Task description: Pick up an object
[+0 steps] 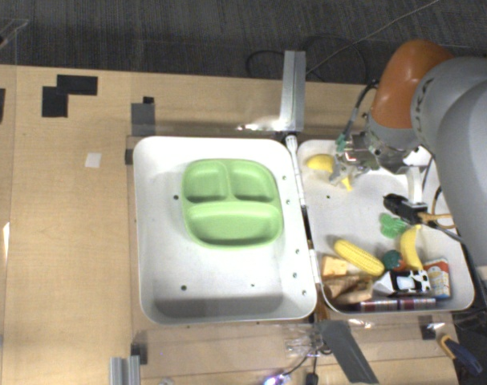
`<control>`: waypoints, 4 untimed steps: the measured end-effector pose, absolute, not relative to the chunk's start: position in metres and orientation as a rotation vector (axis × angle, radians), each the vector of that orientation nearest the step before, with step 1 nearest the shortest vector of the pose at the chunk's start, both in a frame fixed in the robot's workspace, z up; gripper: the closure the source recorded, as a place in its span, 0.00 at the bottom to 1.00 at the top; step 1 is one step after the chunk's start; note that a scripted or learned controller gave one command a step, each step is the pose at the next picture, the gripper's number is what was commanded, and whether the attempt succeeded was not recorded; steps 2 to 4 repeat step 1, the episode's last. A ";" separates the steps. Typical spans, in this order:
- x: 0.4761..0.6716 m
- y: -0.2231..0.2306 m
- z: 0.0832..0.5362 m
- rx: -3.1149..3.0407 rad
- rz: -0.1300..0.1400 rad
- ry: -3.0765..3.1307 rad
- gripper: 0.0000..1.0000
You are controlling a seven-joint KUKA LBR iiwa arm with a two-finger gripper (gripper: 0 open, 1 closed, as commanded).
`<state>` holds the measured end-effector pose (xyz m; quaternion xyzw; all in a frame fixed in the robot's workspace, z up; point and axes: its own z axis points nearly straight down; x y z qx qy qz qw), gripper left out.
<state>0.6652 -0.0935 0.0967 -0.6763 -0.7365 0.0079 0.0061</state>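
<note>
Nothing is lifted yet, judging from how things lie. Every item rests on a bin floor and none hangs clear of it.

Take the corn [359, 256] as the marker. It lies at a slant in the near part of the bin [363, 199] on the view's right. Nearer than the corn, a marker [399, 302] lies along the near wall. A piece of bread [334, 268] sits just beside the corn on the view's left, touching it or nearly so. To the view's right of the corn a banana [411, 249] stands on its curve. Near that are a cow-patterned item [411, 280] and a can [439, 277]. Just beyond the banana is a green piece [391, 225].

Well beyond the corn, across a bare stretch of floor, a lemon [319, 164] sits in the far corner on the view's left.

The gripper [349, 157] is low over that far end, just beside the lemon on the view's right. Whether it is open or closed cannot be told at this size. Nothing can be seen in its hold.

The lemon looks the likeliest pick, being the one thing near the gripper. The grasp and the lift both seem left to do.

Across the wall from the corn, the other bin [163, 279] holds a green plate [231, 201], well apart from the gripper.
</note>
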 end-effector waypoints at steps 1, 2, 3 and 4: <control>0.659 -0.037 0.187 -2.154 -0.009 -2.294 1.00; 0.659 -0.037 0.187 -2.154 -0.009 -2.294 1.00; 0.659 -0.037 0.187 -2.154 -0.009 -2.294 1.00; 0.659 -0.037 0.187 -2.154 -0.009 -2.294 1.00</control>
